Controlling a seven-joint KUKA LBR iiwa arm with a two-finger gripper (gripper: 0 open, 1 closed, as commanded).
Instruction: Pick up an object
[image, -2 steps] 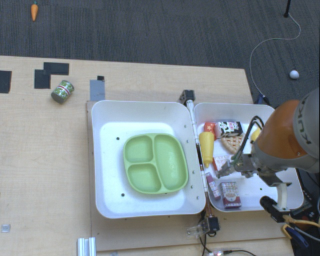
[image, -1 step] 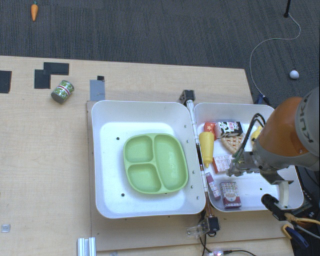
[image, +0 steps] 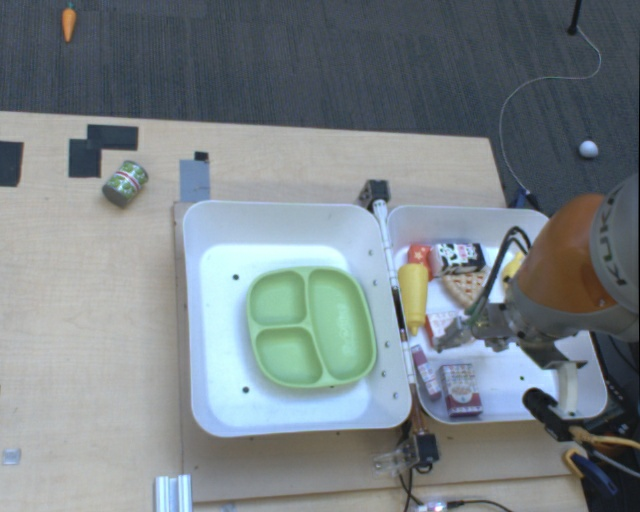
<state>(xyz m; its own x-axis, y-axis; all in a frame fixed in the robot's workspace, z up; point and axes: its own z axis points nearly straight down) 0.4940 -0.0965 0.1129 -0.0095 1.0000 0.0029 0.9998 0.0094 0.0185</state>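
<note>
- The gripper (image: 462, 331) hangs low over the right bin (image: 590, 395), and I honestly can't tell its state from this angle.
- Nearest pickable thing looks like the yellow bottle (image: 413, 290), lying just to the gripper's left, long axis running top to bottom along the bin's left wall.
- The arm (image: 575, 265) comes in from the right, wrist bent down over the clutter.
- The green divided plate (image: 311, 327) sits alone in the left bin (image: 215, 300).

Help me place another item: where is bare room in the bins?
Left bin: bare floor rings the green divided plate, widest along its left wall. Right bin: crowded by the yellow bottle, packets and the arm.
</note>
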